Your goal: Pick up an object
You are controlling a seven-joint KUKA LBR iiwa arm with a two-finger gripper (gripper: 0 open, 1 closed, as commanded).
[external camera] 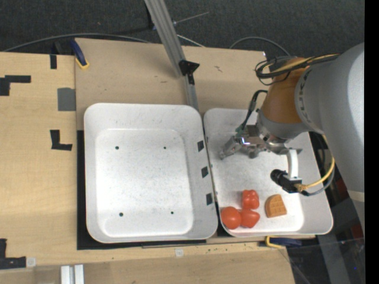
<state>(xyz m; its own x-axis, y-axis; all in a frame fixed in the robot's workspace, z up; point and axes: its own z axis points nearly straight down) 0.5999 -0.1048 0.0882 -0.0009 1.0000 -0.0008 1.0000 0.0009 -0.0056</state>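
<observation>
- Camera view, from above at a slant: a pale wooden worktop [130,81] carries two shallow white plastic bins side by side.
- The left white bin [145,170] is the larger in the frame; its speckled floor shows four small dark dots.
- The right white bin [231,176] holds all the loose items, which are grouped near its front edge.
- Two red rounded pieces, shaped like small peppers or tomatoes [241,212], lie touching each other at the front of the right bin, close to the wall shared with the left bin.
- A small orange-brown ridged block [275,206] lies just beside the red pieces, on their right.
- The grey arm with an orange band [281,102] reaches in from the right and bends down over the rear half of the right bin.
- The two-finger gripper [232,149] hangs low over the bin floor, well apart from the red pieces and the ridged block.
- Whether the fingers are spread or closed cannot be told; nothing is seen between them.
- A slanted grey metal bar [169,31] crosses the worktop behind the bins.
</observation>
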